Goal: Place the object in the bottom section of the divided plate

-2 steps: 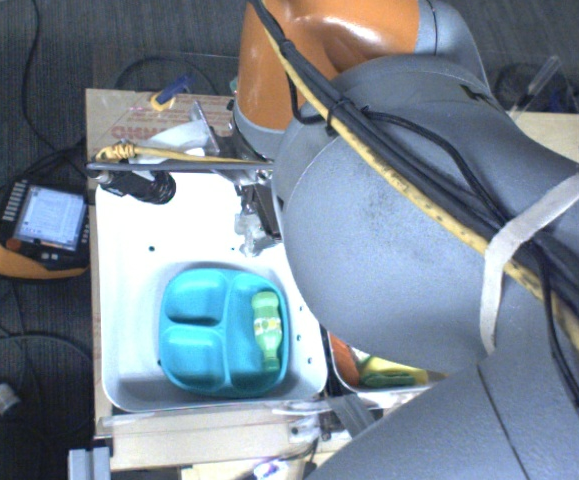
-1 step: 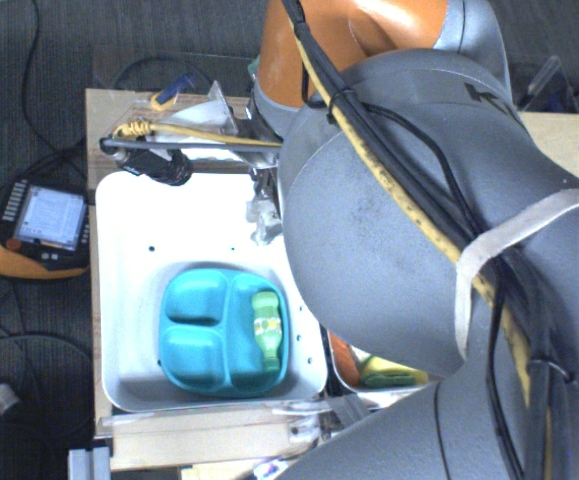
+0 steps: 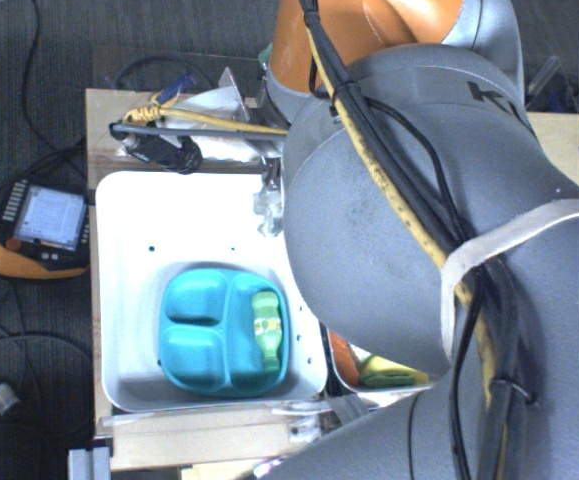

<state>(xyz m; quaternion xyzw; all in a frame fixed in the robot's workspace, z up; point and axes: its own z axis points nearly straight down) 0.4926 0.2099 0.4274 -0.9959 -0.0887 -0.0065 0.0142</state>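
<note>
The blue plate [image 3: 219, 333] sits in the left bin [image 3: 129, 228], low in the view. A green object [image 3: 266, 328] lies lengthwise in the plate's long right-hand section, within its walls, so it looks set down there (whether that counts as the bottom section I can't say for sure). The arm [image 3: 399, 218] looms over the right bin [image 3: 344, 373], hiding the claw; its state I cannot tell.
</note>
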